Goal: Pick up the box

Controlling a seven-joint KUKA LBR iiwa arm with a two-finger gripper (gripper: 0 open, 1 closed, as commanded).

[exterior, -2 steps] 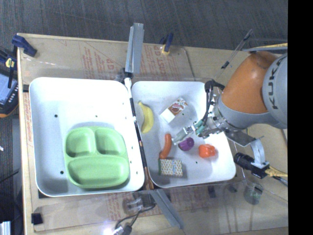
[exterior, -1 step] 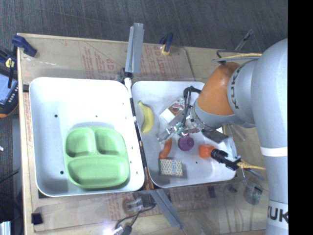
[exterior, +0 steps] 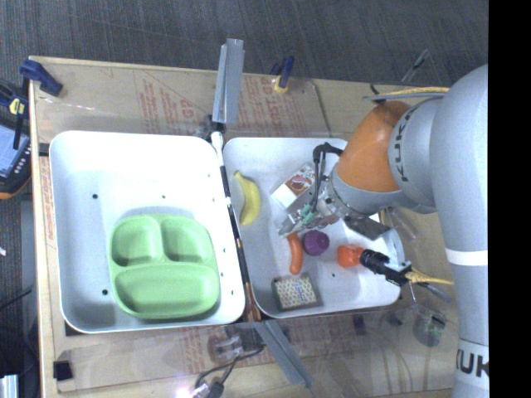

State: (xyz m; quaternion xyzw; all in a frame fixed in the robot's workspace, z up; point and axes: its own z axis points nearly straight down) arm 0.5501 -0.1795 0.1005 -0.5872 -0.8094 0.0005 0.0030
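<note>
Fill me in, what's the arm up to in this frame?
The KUKA arm reaches in from the right, with its gripper low over the right bin, close to the box. Nothing is visibly held. Also in that bin are a banana, a carrot, a purple piece, an orange piece and a patterned sponge. The left bin holds a green divided tray.

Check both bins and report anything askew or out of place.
Nothing looks spilled or damaged. The green tray lies flat in the left bin. In the right bin, the box sits tilted, partly under the gripper, beside the banana.
</note>
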